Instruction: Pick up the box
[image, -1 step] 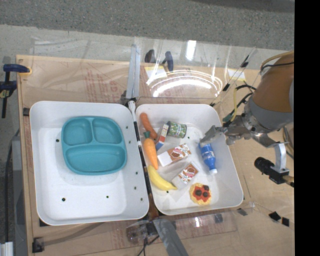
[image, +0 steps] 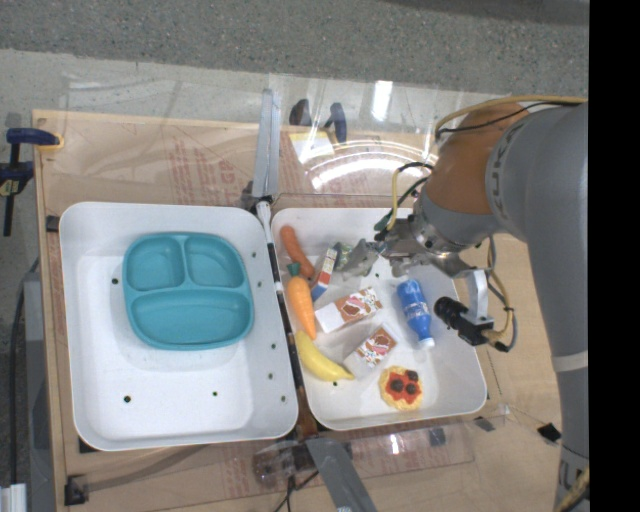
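Note:
Two small white-and-red boxes lie in the right bin (image: 455, 385): one (image: 348, 308) near its middle, the other (image: 375, 347) just below it. My gripper (image: 352, 258) hangs over the upper middle of that bin, a little above the upper box, and looks open with nothing between its fingers. A thin red, white and blue carton (image: 325, 272) lies just left of the gripper, and the gripper hides part of it.
Also in the right bin are two carrots (image: 301, 305), a banana (image: 320, 360), a blue bottle (image: 414, 311) and a yellow pizza-like toy (image: 402, 387). The left bin (image: 70, 300) holds a teal divided plate (image: 188, 290).

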